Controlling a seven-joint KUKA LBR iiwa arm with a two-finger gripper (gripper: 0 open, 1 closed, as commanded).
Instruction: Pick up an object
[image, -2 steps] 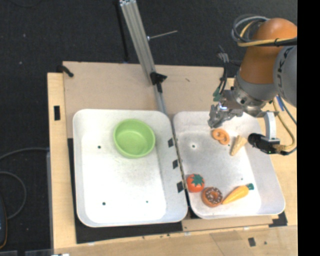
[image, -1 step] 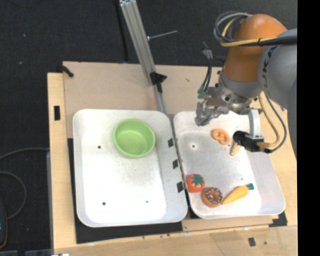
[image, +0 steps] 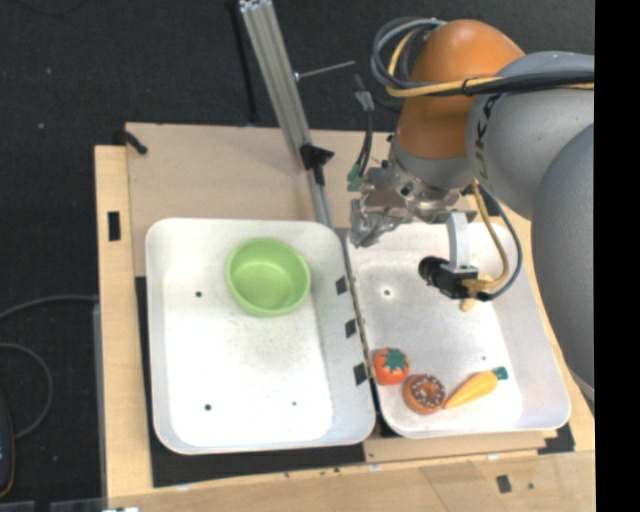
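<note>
1. Wooden tabletop bearing two white bins, left and right.
2. Claw hovering at right bin's far left corner; finger state impossible to tell.
3. Nothing picked yet: tomato, donut, carrot lying along near edge; bowl left.

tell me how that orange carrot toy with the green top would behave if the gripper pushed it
The orange tapered carrot toy looks rounded, so it would probably roll or pivot rather than slide straight. It touches the brown doughnut toy, so a push likely nudges that too. It seems small and light.
</note>
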